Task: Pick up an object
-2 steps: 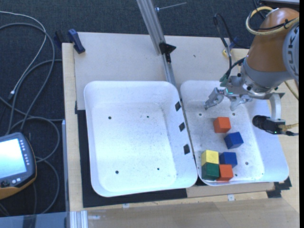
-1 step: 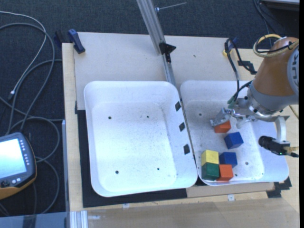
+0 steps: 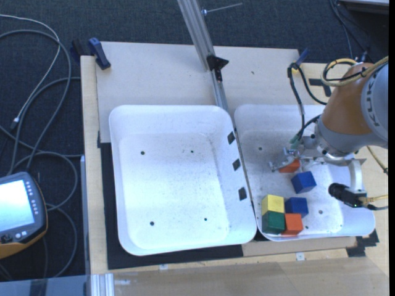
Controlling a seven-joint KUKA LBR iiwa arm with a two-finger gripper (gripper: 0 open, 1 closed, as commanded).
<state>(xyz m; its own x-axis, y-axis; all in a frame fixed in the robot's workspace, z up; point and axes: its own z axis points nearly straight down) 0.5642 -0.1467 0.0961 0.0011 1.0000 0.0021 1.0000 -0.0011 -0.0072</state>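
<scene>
Dark carpet all around, with loose cables trailing at the left and a handheld control screen (image 3: 17, 211) at the lower left. Pale wooden bench (image 3: 154, 73) in the middle, carrying two shallow white bins side by side. Left bin (image 3: 123, 122) large, speckled, holding nothing. Right bin (image 3: 250, 122) smaller, holding every block. Slanted metal rail (image 3: 196, 26) running down from the top toward the gap between the bins.

Reaching in from the right, a grey arm with an orange band (image 3: 342, 106), its claw (image 3: 289, 163) lowered near the middle of the right bin. Seen at the claw tips: a small orange block (image 3: 290, 167), apparently between the fingers, so the claw looks clamped on it, though the grip is partly hidden and not certain. Just beside it, toward the bin's front edge, a tilted blue block (image 3: 303, 181). Huddled in the front corner nearest the left bin: a yellow block (image 3: 273, 203) over a green block (image 3: 274, 221), touching a second blue block (image 3: 296, 205) and a second orange block (image 3: 293, 223).

Judged by looks: small, light, rigid blocks with flat painted faces, probably a little slick. Best taken by two opposite flat sides, squarely, not by the corners. Loose single blocks likely easier than the tight cluster, with no finger room between neighbours there.
</scene>
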